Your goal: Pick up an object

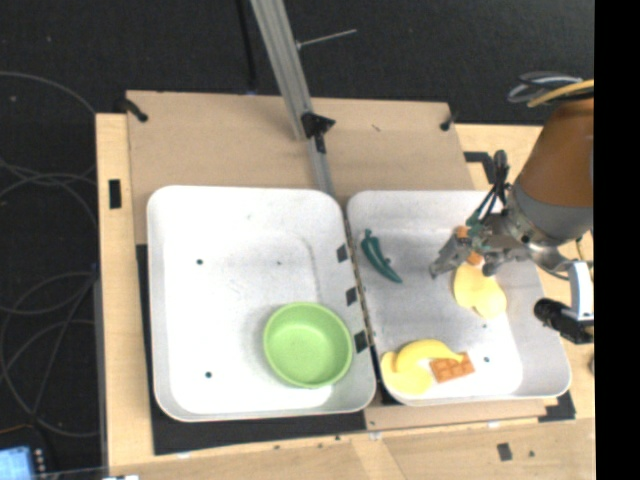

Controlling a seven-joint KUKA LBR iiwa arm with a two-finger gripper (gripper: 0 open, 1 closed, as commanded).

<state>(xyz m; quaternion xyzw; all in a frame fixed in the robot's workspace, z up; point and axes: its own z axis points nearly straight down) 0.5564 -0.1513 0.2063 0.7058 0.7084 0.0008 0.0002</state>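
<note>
Left bin: green bowl near its front right corner. Right bin: teal curved piece by left edge; yellow items at front edge; gripper over pale yellow disc.

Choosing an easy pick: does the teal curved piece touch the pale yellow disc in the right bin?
Apart. The camera view shows bare white bin floor between the teal curved piece and the pale yellow disc.

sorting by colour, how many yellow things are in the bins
2, both in the right bin: a pale yellow piece just below the gripper, and a yellow object near the front edge, beside an orange block. The arm may hide more.
</note>
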